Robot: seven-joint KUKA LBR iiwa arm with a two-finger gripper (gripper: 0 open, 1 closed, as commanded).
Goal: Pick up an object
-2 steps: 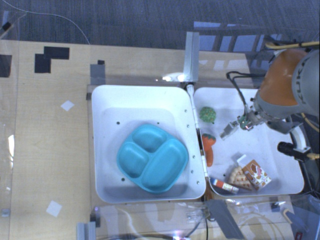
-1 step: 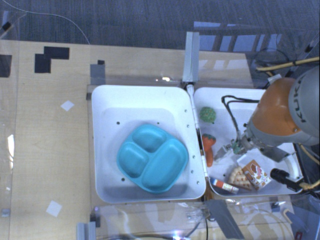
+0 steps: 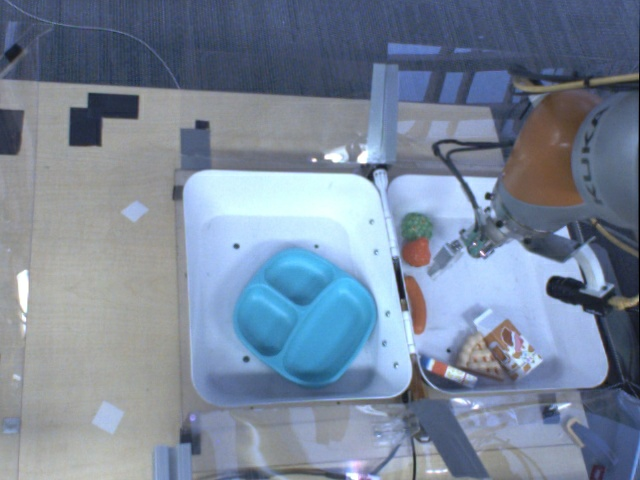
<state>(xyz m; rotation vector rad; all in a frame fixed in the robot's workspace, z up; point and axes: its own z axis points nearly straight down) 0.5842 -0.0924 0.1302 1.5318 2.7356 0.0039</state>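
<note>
A pale wooden bench (image 3: 90,298) is seen at the left, marked with black patches, and dark carpet lies beyond it at the top. On the bench the left bin (image 3: 215,218) is occupied by a blue divided plate (image 3: 305,315), tilted toward the lower right. Across the divider, the right bin (image 3: 585,363) is lined along its left wall by a green and red strawberry toy (image 3: 416,238), an orange sausage-like piece (image 3: 416,306) below it, and a marker-like tube (image 3: 448,371) at the lower edge. A waffle piece (image 3: 478,353) is touched by a brown snack box (image 3: 514,348). The gripper (image 3: 452,253) is held just right of the strawberry toy, apart from it; whether its jaws are wide or narrow cannot be told.
</note>
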